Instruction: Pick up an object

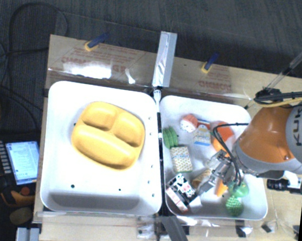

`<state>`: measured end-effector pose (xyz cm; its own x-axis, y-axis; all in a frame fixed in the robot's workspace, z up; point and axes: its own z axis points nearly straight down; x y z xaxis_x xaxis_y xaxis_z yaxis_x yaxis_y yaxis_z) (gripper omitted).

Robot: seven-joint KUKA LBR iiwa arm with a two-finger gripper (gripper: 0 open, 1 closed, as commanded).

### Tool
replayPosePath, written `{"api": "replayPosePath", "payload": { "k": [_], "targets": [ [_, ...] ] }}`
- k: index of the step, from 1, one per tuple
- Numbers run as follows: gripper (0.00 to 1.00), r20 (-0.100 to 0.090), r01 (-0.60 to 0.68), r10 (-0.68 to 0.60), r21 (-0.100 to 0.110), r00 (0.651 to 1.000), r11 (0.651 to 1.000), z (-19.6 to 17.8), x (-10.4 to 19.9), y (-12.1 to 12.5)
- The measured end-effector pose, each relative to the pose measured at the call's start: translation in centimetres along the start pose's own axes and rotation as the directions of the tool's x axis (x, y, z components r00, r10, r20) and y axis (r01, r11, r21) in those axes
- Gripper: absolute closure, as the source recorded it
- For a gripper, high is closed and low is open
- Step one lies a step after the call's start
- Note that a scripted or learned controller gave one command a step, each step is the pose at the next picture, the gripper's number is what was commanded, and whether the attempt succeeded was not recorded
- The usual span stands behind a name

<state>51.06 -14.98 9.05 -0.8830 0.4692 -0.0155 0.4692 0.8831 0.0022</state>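
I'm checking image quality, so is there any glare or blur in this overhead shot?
Camera view: glare whitens the clear plastic sheet behind the left bin; the yellow tray looks sharp; the end effector and small items around it are soft and hard to separate.

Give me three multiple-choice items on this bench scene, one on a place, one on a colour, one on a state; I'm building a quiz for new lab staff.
1. Where does the yellow tray lie?
A. In the left bin
B. In the right bin
C. On the floor

2. What colour is the knobbly toy at the right bin's front right corner?
A. Blue
B. Green
C. Purple

3. Where is the arm's pincer?
A. Over the left bin
B. Down among the small objects in the right bin
C. Outside both bins

Key: 1 A, it sits alone in the left bin. 2 B, it is plainly green. 3 B, it sits low amid the clutter, beside an orange piece.
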Motion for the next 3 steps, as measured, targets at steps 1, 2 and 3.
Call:
{"api": "replayPosePath", "payload": {
  "k": [1,2,3],
  "targets": [
    [0.0,0.006,0.092,-0.092,-0.002,0.996,0.996,-0.1,1.3,-1.8],
    [0.0,-0.014,0.121,-0.121,-0.001,0.993,0.993,-0.1,-5.3,2.9],
    [0.0,-0.001,0.199,-0.199,-0.002,0.98,0.98,0.1,-3.9,-1.3]
  ]
}}
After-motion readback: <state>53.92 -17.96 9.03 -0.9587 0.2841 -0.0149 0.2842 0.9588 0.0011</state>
